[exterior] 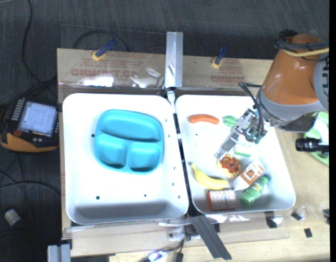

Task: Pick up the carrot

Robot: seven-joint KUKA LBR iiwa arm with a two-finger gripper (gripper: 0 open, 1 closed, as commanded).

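Gripper (227, 145) hangs low in the right bin (277, 146), fingers angled down and left; cannot tell from here how far apart they stand, and nothing shows between them. Tip sits just above the red-and-yellow item (229, 165). Arm's orange band (291, 78) overhangs the bin's right rim.

Open white floor lies left of the tip, up to the divider between the bins. Near half of the bin is crowded: banana (208, 179), can (220, 199), green bottle (255, 189), small orange carton (252, 173).

Carrot (203, 119) lies flat near the far edge, up and left of the gripper, well apart from it, bare floor around it.

Left bin (81, 146) holds a blue divided tray (128, 140). Bench is pale wood with two clamps along the back; a handheld device (31, 121) rests on dark carpet to the left.
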